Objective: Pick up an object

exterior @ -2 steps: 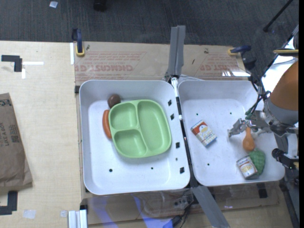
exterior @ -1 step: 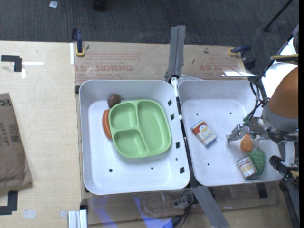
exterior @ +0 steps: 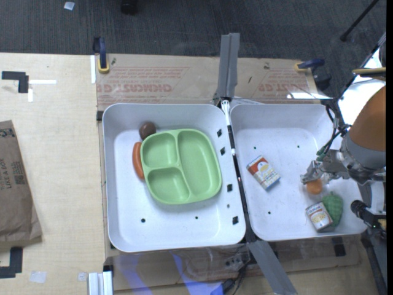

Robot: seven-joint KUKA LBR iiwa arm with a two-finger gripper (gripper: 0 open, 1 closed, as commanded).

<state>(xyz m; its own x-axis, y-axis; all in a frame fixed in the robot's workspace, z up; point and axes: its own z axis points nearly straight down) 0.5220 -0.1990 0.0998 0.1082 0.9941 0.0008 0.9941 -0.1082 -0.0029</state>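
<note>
Your gripper [exterior: 312,178] is hovering in the right bin [exterior: 276,123], its fingers touching a small orange object [exterior: 314,187]; whether they are clamping it, you cannot tell. A small carton [exterior: 263,172] is lying left of that object, a can [exterior: 319,217] below.

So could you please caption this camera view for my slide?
End effector poised over an orange object in the right bin.

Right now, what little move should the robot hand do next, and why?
Probably lower a little and shut on the small orange object. The gripper sits right over it in the right bin, while the little box, the can and the green thing lie apart from it.
</note>
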